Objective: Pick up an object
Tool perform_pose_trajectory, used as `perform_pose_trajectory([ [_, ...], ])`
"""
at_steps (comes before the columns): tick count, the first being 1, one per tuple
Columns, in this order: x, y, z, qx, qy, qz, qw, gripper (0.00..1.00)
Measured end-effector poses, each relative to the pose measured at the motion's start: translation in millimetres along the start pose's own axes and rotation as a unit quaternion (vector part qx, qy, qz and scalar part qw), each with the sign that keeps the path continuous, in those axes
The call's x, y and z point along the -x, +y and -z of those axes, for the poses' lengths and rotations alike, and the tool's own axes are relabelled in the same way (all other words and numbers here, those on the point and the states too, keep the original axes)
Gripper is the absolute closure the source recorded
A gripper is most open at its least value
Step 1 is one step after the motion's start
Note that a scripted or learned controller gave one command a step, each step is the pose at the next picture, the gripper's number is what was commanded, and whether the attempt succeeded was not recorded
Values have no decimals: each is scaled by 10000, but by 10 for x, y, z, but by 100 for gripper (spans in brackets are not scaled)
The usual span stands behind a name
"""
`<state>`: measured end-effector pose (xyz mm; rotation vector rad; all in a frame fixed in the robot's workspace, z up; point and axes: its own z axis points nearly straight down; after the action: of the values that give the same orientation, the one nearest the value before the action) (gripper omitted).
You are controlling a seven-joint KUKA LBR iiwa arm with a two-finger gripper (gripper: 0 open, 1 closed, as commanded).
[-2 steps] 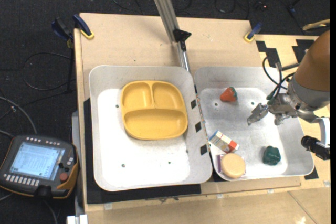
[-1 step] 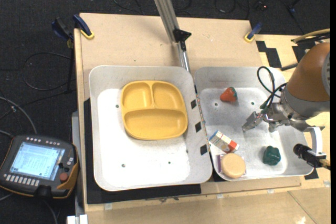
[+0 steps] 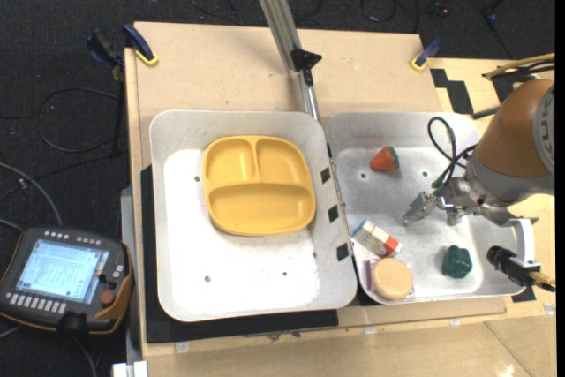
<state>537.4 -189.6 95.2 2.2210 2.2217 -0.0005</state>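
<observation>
Rt bin (image 3: 353, 146): tool (image 3: 422, 209) over bare floor.

A divided plate (image 3: 259, 186) lies in the left bin (image 3: 177, 190); right bin (image 3: 353, 137) holds strawberry (image 3: 384, 159), carton (image 3: 375, 237) (near front), lid (image 3: 392, 278).

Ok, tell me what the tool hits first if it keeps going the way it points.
The tool points left and slightly down-frame. Bare right bin floor lies ahead; the small carton is the nearest object near that line, though depth is unclear.
</observation>
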Motion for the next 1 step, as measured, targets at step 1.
perform_pose_trajectory([
  [1, -1, 9, 111, 18, -4, 2, 10000, 100],
])
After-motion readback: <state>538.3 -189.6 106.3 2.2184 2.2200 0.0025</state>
